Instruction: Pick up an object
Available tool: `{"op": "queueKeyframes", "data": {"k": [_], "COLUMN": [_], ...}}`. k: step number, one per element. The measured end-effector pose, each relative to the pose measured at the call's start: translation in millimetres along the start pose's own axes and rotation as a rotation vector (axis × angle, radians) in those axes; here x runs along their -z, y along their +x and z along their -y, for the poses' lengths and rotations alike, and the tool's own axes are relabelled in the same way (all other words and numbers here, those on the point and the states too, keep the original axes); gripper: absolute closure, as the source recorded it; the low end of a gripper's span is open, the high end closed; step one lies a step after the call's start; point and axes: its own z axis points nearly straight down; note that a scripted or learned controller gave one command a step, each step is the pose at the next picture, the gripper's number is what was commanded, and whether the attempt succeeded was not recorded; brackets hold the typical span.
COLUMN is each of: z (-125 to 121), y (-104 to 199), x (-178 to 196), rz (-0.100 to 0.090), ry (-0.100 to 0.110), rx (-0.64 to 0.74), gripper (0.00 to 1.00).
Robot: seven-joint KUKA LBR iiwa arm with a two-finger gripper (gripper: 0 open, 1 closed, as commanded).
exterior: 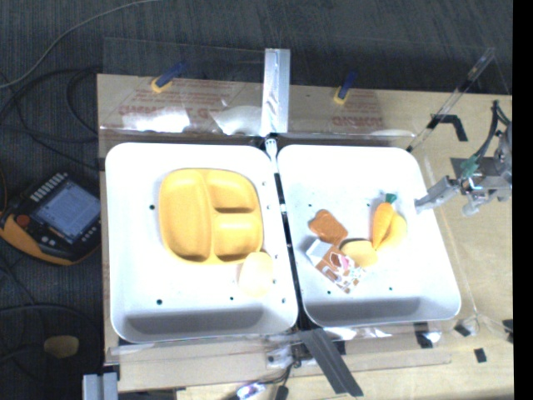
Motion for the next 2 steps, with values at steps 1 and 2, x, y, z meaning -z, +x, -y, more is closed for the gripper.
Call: {"op": "queueKeyframes", "data": {"k": [1, 2], "z": [-1.2, -1.2], "y": [1.9, 2.0], "x": [8.4, 8.3], "rz": [-0.002, -0.002], "ry": [0.001, 0.001], "rx": [0.004, 0.004], "gripper": [1.00, 0.00]}}
